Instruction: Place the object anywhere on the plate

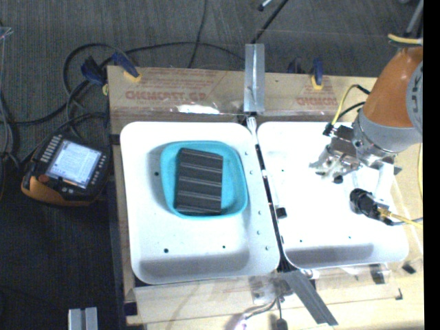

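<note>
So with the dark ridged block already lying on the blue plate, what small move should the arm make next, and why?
Probably just lift clear and stop. The dark ridged block already lies flat inside the blue plate in the left bin, while the gripper hovers over the right bin, apart from both.

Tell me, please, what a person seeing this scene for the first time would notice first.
Most striking is the blue plate in the left bin, with a dark ribbed block lying on it. Next comes the arm's orange band at the right, its hand above the right bin.
</note>
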Tool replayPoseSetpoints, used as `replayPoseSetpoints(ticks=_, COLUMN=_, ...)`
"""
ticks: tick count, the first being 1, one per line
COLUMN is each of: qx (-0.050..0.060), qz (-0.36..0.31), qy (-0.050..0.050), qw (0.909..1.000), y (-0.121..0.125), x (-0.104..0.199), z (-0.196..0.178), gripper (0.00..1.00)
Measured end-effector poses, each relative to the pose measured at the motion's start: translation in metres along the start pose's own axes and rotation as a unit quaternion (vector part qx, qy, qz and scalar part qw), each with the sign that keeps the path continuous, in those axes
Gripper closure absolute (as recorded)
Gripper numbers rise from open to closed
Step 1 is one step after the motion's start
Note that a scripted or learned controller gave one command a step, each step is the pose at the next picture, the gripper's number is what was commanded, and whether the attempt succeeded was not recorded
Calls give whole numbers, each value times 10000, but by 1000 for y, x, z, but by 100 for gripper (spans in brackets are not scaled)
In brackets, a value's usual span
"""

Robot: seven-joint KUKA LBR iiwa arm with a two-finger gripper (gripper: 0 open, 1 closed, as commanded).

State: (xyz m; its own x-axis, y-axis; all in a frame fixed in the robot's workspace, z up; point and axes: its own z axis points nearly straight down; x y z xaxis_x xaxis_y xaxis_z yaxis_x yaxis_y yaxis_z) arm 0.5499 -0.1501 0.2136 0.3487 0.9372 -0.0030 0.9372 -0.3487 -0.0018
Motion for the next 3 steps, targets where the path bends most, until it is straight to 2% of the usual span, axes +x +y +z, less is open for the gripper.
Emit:
replayPoseSetpoints(ticks=1, qx=-2, qz=0, qy=-1, qw=10000, y=0, x=0, z=0, gripper=0)
replayPoseSetpoints(ticks=2, qx=8, qz=49, qy=3, qw=10000, y=-43, x=-75, z=19, gripper=0)
replayPoseSetpoints(ticks=3, qx=7, qz=49, qy=6, qw=10000, y=-43, x=-75, z=19, gripper=0)
